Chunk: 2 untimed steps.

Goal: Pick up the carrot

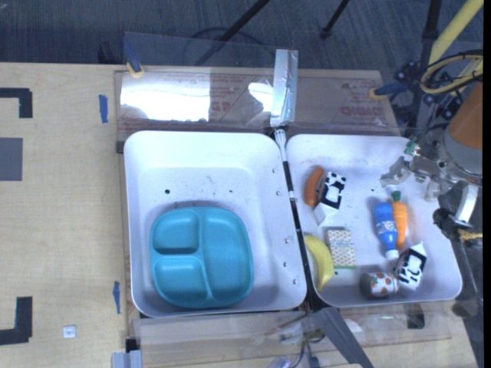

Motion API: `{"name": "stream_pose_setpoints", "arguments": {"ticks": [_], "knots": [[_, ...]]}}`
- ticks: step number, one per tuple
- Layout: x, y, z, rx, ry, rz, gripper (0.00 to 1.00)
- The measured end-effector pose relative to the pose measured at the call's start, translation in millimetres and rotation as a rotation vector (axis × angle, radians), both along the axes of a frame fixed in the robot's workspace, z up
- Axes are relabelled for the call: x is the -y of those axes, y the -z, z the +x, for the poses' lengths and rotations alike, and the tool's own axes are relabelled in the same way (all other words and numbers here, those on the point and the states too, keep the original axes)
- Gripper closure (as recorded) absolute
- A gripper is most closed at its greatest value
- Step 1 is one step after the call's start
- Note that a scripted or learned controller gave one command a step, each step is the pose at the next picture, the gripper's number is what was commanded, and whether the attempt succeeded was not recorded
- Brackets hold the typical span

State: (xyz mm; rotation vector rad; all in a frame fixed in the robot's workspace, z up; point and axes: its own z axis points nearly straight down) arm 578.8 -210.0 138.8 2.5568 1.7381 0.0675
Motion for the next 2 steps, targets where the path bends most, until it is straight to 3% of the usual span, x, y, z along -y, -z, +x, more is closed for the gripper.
{"name": "stream_pose_setpoints", "arguments": {"ticks": [2], "knots": [[-6.7, 1.2, 12.0, -0.011, 0.088, -0.003, 0.0]]}}
